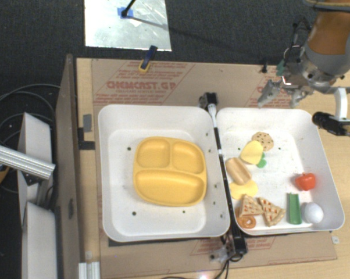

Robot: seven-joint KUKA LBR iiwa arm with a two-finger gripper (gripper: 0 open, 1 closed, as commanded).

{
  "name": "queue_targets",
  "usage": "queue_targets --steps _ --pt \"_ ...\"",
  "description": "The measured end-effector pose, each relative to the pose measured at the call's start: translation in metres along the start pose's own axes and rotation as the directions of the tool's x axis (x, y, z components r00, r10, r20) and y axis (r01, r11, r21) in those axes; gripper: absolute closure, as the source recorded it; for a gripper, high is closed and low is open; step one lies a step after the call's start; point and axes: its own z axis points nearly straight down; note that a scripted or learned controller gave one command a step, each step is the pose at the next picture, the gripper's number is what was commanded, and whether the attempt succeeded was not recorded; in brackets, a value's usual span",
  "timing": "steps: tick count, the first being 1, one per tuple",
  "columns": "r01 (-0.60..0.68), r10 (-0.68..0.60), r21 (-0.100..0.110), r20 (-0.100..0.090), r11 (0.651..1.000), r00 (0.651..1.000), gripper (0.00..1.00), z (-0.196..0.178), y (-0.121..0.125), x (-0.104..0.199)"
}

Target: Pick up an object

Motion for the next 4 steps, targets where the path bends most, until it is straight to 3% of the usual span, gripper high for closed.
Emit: queue_targets --steps 1,2,4 --pt "-0.004 0.004 0.01 -0.001 1.0 1.0 0.0 0.094 -0.038 -0.014" --pt "-0.003 0.003 0.006 0.0 1.0 1.0 0.0 0.162 -0.036 -0.02" --pt "-0.003 0.003 0.003 0.0 1.0 1.0 0.0 0.175 -0.059 -0.006"
